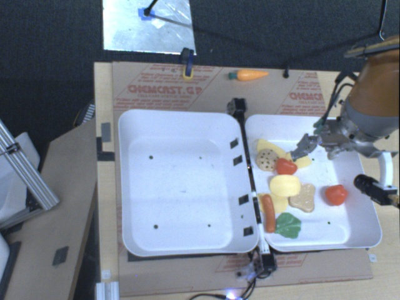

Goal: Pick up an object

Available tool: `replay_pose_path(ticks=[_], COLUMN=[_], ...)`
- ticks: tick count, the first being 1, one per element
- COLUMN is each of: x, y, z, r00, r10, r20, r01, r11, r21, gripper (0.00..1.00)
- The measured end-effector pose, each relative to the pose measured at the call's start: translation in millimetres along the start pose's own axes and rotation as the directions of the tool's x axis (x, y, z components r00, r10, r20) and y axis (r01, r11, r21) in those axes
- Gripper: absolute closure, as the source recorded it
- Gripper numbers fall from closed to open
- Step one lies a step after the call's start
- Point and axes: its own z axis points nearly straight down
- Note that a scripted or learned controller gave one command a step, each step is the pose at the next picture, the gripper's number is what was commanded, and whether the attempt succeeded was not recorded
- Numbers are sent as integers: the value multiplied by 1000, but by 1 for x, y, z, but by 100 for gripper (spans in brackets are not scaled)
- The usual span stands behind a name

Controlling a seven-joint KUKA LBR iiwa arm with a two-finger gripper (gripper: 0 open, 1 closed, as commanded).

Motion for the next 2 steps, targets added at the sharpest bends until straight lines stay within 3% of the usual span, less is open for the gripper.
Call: replay_pose_path(ticks=[1, 2], x=[125, 175], y=[28, 58], z=[51, -123], r00=[1000, 1000], r10=[-13, -8], r20=[-5, -4], r01=[13, 8], r11=[1000, 1000], r21=[3, -21], gripper=[0, 0])
